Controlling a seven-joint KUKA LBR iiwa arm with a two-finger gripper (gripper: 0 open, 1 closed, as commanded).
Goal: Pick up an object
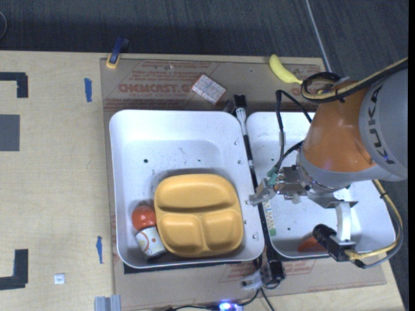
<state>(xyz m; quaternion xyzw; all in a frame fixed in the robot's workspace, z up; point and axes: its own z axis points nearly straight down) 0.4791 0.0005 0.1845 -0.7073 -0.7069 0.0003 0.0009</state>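
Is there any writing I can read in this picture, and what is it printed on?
"CHEMCAST", red print, seemingly followed by more letters, on the brown board behind the bins.
"KU", start of a larger name, on the grey arm.
Small card on the board: print too small to read.
Faint red print on the board's front strip: too blurred to read.

Position: one fixed camera sits above the bench (52, 173), looking down at a slant.
Facing: the far edge of the bench lies toward the top, with dark floor beyond it.
Distance: near enough that the left bin (130, 173) and the right bin (266, 131) take up the middle of the view.
Arm entry: the arm (343, 141) comes in from the right side and covers much of the right bin.
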